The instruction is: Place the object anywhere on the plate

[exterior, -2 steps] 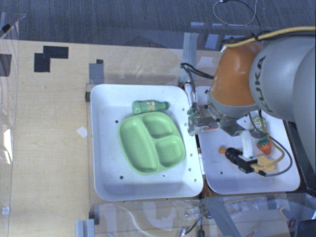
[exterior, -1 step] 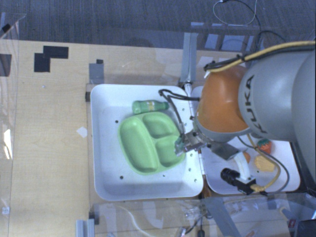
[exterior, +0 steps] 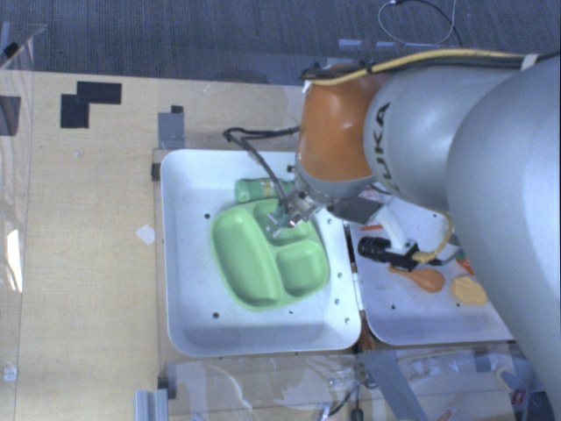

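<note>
Hard to tell whether the small metal gripper (exterior: 285, 216) is released or clenched: too blurred, low over the far edge of the pale green three-compartment plastic plate (exterior: 241, 266) in the left shallow white bin (exterior: 188, 314). Probably the placing step, with the task's thing most likely the light green cylindrical object (exterior: 256, 189), lying just beyond the plate's far rim, touching it or nearly so, partly hidden by the wrist. To do it well: confirm a firm hold first, lift clear of the rim, carry toward the long compartment, lower gently, let go only once resting on the plate. Avoid nudging the plate or snagging the thin black cable (exterior: 235, 133).
</note>
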`<state>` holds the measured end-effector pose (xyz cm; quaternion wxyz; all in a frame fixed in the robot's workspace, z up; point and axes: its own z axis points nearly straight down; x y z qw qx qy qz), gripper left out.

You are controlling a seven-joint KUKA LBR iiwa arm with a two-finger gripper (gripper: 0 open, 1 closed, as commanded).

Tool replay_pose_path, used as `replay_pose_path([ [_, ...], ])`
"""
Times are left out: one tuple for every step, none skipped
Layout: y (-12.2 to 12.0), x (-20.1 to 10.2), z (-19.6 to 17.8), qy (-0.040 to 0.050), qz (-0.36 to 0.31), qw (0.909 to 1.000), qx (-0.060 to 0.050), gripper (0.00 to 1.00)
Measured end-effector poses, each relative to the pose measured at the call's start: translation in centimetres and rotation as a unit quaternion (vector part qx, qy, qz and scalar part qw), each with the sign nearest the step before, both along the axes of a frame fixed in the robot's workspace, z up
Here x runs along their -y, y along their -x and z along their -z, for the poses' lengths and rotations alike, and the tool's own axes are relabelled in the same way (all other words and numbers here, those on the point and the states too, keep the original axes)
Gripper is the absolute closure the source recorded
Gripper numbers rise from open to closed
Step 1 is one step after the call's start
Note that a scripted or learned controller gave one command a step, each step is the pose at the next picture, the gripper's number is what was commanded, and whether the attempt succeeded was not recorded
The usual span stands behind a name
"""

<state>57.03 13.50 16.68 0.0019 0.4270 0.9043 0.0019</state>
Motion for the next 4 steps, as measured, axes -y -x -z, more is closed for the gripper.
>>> replay_pose_path([
  [1.1, 7.9, -1.9, 0.0008, -0.008, 1.0000, 0.001, 1.00],
  [1.1, 7.9, -1.9, 0.0005, -0.008, 1.0000, 0.001, 0.00],
  [0.9, 7.8, -3.0, -0.0003, -0.008, 1.0000, 0.004, 1.00],
  [-1.3, 2.1, 1.3, 0.0003, -0.038, 0.9993, 0.000, 1.00],
])
